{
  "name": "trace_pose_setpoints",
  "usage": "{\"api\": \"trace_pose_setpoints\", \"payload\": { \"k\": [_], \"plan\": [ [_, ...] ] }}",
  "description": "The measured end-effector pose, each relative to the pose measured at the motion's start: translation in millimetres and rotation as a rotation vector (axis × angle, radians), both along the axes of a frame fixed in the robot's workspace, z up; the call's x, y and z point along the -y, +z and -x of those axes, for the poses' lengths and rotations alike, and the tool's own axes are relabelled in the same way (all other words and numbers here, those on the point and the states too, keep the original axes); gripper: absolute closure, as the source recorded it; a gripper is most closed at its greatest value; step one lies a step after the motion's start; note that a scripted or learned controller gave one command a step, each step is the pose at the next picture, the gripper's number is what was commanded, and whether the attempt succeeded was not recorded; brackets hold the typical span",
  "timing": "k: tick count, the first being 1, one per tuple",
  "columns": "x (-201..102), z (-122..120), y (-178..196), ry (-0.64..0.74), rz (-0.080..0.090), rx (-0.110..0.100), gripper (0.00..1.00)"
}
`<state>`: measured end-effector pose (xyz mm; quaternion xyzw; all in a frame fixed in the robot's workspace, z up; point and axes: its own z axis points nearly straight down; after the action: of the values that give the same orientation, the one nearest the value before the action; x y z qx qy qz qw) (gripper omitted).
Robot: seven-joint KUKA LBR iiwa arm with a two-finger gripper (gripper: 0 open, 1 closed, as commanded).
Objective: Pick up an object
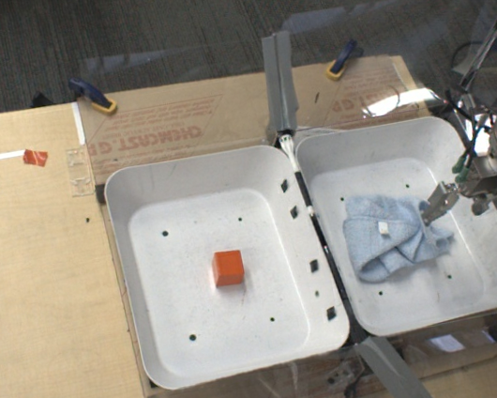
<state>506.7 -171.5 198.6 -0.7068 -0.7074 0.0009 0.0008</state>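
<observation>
1. Two shallow white plastic bins sit side by side on the bench: the left bin (pixel 145 259) carries a small orange-red cube (pixel 227 268) near its middle, and the right bin (pixel 492 284) carries a crumpled light-blue cloth (pixel 390 235) around its middle.
2. At the right bin's right edge, the grey two-finger gripper (pixel 438 204) reaches in, its tip at the cloth's right-hand fold.
3. How far the gripper is parted I cannot tell, since the tip is small and merges with the fabric; whether any cloth is pinched is equally unclear.
4. Judging by position, the cloth is the object being tried for. It lies on the bin floor, so the pick is not yet done; a secure grasp and a lift remain.
5. Bunched and irregular, the cloth stretches roughly from the bin's left wall toward its right wall, with a folded lobe drooping toward the near edge.
6. Untouched, the cube sits well apart from the gripper.
</observation>
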Motion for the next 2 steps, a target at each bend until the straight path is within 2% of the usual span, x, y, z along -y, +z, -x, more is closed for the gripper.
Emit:
{"api": "trace_pose_setpoints", "payload": {
  "k": [1, 2],
  "plan": [
    [-54.5, -15.4, -105.2, -0.228, 0.001, 0.005, 0.0],
    [-49.2, -152.9, -104.8, 0.026, 0.002, 0.004, 0.0]
  ]
}}
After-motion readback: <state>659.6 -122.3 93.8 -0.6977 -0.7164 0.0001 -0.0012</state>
